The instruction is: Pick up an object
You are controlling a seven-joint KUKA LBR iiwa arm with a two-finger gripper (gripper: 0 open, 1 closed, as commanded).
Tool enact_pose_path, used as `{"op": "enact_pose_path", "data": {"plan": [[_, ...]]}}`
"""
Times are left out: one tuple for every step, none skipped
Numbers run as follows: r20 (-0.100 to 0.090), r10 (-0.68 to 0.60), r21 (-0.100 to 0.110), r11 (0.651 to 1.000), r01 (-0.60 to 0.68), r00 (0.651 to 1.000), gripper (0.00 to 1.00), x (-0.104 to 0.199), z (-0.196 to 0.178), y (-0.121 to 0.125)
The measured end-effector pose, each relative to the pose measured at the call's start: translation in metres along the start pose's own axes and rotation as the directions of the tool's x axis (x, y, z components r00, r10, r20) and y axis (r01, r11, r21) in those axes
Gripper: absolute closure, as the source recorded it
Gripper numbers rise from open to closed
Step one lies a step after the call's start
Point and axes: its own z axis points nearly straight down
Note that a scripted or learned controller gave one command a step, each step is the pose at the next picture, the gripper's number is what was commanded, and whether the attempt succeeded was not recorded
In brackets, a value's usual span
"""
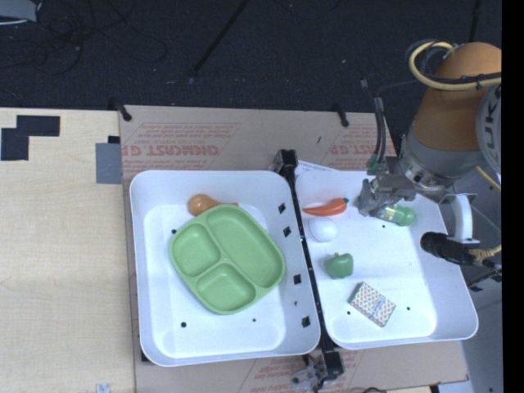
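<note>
The right bin (426, 301) holds an orange carrot (326, 208), a white egg-like ball (323, 230), a green pepper (339, 264), a small patterned box (372, 304) and a green-and-clear object (400, 215). My gripper (378, 198) hangs low over the bin's far part, right beside the green-and-clear object and just right of the carrot. The left bin (155, 301) holds a green divided plate (226, 257) and an orange fruit (201, 205) tucked behind it.
A black divider (299, 260) runs between the two bins. Both bins rest on cardboard (213, 137) over a wooden bench (57, 260). A black part of the arm (446, 246) reaches over the right bin's right side.
</note>
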Motion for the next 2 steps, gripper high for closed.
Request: {"op": "enact_pose_path", "data": {"plan": [[0.001,0.000,0.000,1.000,0.000,1.000,1.00,0.049,-0.004,0.003],[0.001,0.001,0.003,1.000,-0.001,1.000,1.00,0.101,0.013,0.003]]}}
